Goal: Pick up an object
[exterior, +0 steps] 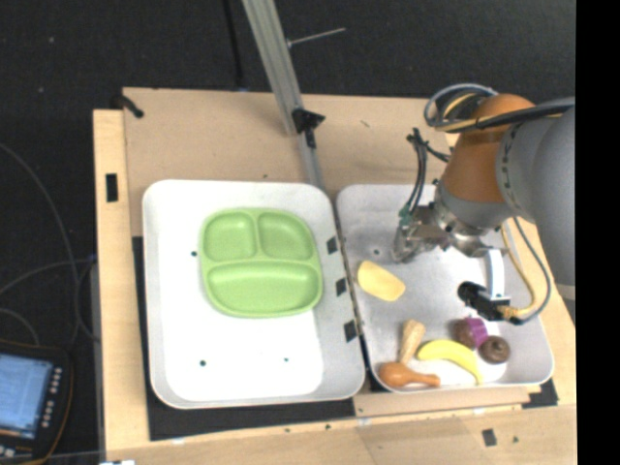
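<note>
My gripper (405,243) hangs low over the upper middle of the right bin (387,206), below the orange wrist band. A pale yellow wedge (381,282) lies just below and left of it, apart from it. Along the bin's front edge sit a tan piece (412,338), an orange carrot-like piece (407,376), a yellow banana (449,356), a purple piece (472,331) and a brown round piece (496,349).
The left bin (174,356) holds a green divided plate (261,263). A slanted metal pole (276,61) rises behind the bins. A black and white fitting (487,294) on the arm hangs over the right bin's right side.
</note>
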